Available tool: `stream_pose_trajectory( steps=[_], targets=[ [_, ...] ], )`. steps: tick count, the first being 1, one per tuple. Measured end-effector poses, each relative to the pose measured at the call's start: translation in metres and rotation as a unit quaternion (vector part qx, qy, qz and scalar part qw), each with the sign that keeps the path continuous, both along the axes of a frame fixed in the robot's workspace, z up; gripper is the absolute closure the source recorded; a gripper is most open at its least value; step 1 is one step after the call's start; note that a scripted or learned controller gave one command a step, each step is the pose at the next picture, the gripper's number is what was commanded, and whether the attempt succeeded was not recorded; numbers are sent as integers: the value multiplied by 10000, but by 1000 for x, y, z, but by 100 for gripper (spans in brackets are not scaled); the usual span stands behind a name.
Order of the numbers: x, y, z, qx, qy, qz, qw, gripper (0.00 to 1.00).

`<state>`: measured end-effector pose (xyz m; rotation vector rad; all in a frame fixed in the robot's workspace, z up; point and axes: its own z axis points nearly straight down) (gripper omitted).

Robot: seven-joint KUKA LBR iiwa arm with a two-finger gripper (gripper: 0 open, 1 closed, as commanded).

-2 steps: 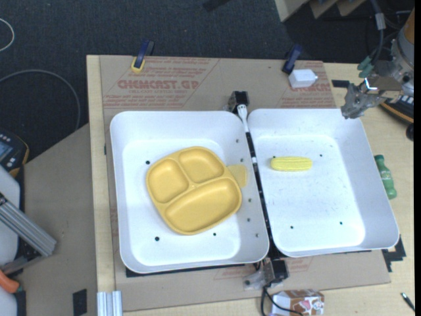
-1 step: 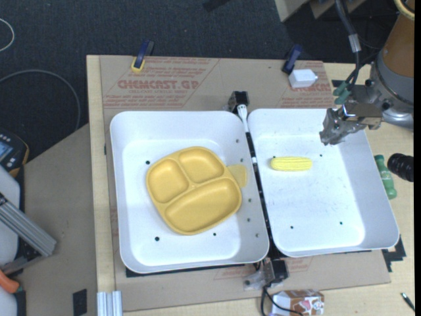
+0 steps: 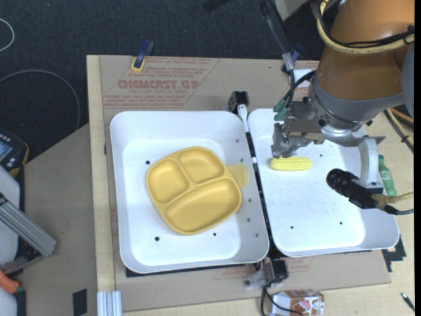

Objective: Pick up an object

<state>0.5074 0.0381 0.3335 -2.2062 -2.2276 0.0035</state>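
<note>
A small yellow corn cob [image 3: 293, 164] lies on its side in the right bin [image 3: 329, 232], near that bin's far left corner. My gripper [image 3: 283, 149] hangs straight over the cob's left end, its tips at or just above the cob. The wrist and the orange band hide the gripper's upper part. A yellow divided plate [image 3: 193, 189] rests in the middle of the left bin [image 3: 131, 143], with a pale yellow piece [image 3: 238, 174] poking out from under its right edge.
Both bins sit on a cardboard sheet [image 3: 164, 78]. A blue and yellow clamp [image 3: 140, 56] holds its far edge. A black clip [image 3: 238, 101] sits at the far end of the seam between the bins. Open white floor lies in the near half of the right bin.
</note>
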Motion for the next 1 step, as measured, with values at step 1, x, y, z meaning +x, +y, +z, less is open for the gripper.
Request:
stream_pose_trajectory(
  steps=[1],
  targets=[
    [-28, 45, 123, 12, -107, -15, 9999, 100]
  ],
)
